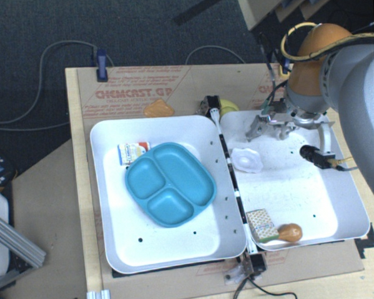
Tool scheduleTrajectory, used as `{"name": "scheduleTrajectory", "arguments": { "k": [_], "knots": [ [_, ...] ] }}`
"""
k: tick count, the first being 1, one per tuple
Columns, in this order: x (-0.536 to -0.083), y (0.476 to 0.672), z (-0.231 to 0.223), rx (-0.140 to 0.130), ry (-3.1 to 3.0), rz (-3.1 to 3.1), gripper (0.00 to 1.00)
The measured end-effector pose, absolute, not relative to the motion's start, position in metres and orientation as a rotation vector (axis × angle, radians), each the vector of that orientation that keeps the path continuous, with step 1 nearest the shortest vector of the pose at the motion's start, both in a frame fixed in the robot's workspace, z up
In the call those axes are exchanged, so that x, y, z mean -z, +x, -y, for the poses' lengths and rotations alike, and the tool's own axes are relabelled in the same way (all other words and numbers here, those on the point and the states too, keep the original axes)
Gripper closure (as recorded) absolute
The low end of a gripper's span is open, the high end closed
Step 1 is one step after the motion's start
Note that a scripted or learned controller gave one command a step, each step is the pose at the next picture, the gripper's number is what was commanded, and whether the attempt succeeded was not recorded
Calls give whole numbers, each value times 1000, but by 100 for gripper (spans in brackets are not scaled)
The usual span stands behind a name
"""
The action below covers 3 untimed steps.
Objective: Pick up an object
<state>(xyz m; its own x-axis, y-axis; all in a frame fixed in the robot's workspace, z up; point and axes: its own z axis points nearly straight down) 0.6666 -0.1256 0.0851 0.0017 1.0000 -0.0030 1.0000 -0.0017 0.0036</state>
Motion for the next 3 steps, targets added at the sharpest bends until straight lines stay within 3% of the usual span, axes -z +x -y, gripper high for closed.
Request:
{"name": "scheduleTrajectory", "arguments": {
  "k": [1, 2, 3],
  "knots": [
    [-85, 667, 95, 1, 2219, -2225, 0],
    [-85, 667, 130, -1, 2220, -2217, 0],
    [-85, 667, 95, 0, 2219, -2226, 0]
  ]
}}
